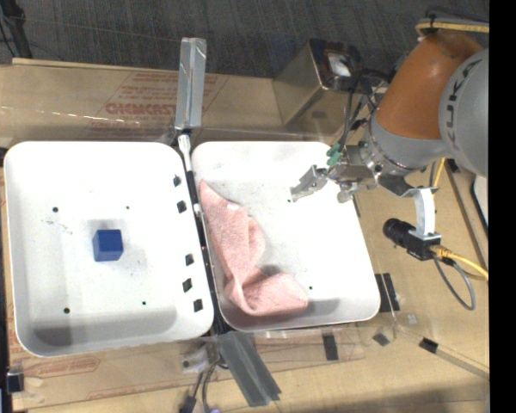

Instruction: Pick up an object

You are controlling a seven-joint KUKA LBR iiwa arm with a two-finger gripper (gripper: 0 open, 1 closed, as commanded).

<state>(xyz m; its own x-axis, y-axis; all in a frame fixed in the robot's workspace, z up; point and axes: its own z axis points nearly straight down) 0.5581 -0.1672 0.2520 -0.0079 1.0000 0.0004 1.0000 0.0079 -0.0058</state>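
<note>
Dark carpet fills the far side of the scene, and in front of it stands a wooden bench (413,334) with a sheet of brown cardboard (86,93) under the 2 bins. From the right comes the grey arm (421,93), its orange band above the wrist, and it bends down towards the bins. The left bin (34,317) and the right bin (327,248) are both white and shallow, and they touch along 1 long side, where a grey metal bar (192,84) rises at the far end of the seam. In the right bin lies a pink cloth (241,261), crumpled and folded (it follows the wall next to the left bin and then turns along the near wall towards the middle). The gripper (305,185) hangs over the far half of the right bin, to the right of the cloth's upper end and apart from it. I cannot tell from this view if the gripper is released or clenched, and no object is seen in it. The blue cube (108,244) sits alone in the left bin, a little left of that bin's middle, well apart from the gripper.
</note>
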